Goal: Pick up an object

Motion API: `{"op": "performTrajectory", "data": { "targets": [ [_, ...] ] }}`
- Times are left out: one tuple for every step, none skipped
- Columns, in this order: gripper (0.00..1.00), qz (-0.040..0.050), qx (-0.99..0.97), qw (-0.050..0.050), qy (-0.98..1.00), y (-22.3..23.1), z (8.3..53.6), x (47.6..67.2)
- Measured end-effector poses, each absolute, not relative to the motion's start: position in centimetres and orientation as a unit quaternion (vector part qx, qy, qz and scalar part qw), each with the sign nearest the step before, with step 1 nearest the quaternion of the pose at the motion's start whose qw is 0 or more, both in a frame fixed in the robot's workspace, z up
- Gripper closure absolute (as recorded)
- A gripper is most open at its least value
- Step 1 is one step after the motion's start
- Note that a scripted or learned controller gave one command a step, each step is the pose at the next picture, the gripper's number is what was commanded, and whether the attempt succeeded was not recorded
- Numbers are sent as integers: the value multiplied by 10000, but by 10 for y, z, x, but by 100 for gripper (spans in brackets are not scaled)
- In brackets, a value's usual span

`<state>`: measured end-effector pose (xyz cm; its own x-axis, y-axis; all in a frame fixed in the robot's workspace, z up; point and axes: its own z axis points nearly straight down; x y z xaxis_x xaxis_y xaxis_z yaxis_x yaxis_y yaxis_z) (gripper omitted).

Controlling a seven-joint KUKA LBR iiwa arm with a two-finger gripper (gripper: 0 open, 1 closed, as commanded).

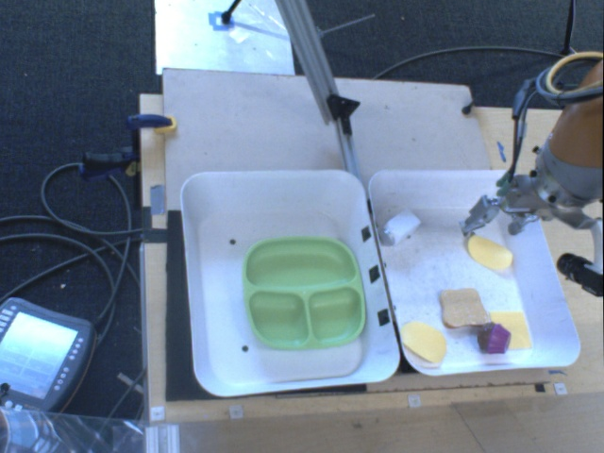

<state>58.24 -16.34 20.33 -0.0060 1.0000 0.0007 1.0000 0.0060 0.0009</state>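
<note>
Tool [483, 217] hovering just above-left of flat pale-yellow oval piece [490, 252]; finger state impossible to tell. Risk: descent landing off-centre, sliding that thin piece toward right white bin [429, 189] wall.

Tray [304, 293] in left bin [212, 347]; toast [462, 307] in right bin [557, 333].

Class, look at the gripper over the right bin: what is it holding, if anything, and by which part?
Nothing. The gripper hangs above the right bin, near the yellow oval piece, with nothing between its fingers.
</note>
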Motion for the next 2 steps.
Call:
{"op": "performTrajectory", "data": {
  "targets": [
    [0, 7, 7053, 2, 7089, -163, 203, 582],
    [0, -8, 7060, -10, 7082, -161, 161, 585]
  ]
}}
